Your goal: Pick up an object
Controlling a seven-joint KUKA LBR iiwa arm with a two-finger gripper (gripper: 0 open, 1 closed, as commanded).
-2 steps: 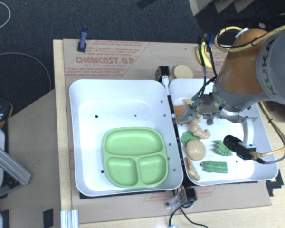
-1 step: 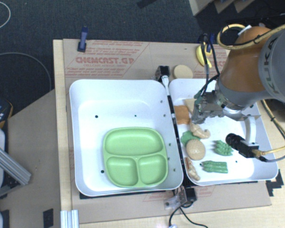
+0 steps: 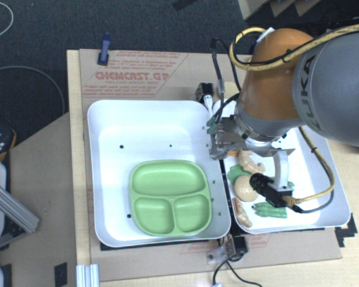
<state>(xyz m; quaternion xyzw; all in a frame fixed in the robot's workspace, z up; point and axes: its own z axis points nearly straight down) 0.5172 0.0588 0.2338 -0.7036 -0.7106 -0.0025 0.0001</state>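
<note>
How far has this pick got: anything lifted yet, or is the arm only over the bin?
Done: the arm has reached over the right bin, its end effector low among the small objects there. In hand: nothing visibly; the wrist hides the tips, so a grasp cannot be confirmed. Left: securing an object and lifting it. The green tray lies untouched in the left bin.

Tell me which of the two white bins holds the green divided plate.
The left bin: the green divided plate lies in it. The right bin holds small objects under the arm.
</note>
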